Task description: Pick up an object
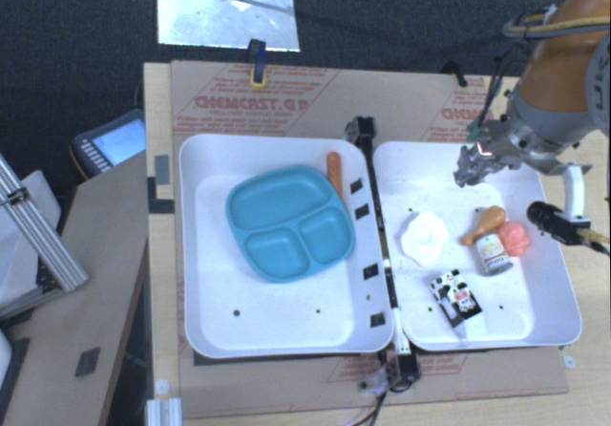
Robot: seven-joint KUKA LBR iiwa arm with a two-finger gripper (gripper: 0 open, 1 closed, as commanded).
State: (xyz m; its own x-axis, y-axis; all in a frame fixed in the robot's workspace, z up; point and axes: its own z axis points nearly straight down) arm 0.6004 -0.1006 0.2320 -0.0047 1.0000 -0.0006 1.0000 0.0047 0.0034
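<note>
You have two white bins side by side on the counter (162,252): the left bin (205,319) and the right bin (544,324). In the left bin lies one blue divided plate (289,222) with three compartments, and one orange sausage-shaped piece (334,169) just beside the plate's upper right corner, its long axis running roughly up and down the view.

In the right bin you can count five things. One white fried-egg-like piece (423,235) sits near the middle. One toy drumstick (486,223) lies tilted, its fat end up and to the right, its thin end down and to the left. One small jar (493,254) with a label too small to read lies just below it, touching one pink piece (516,239) to its right. One black-and-white cow-patterned block (456,297) sits near the bin's front edge, long axis slanting down to the right.

The claw (473,168) hangs over the upper part of the right bin, above and apart from the drumstick; you cannot tell how far open it is, and nothing shows in it.

The cardboard sheet (286,95) under the bins reads "CHEMCAST GP" in red, mirrored.
</note>
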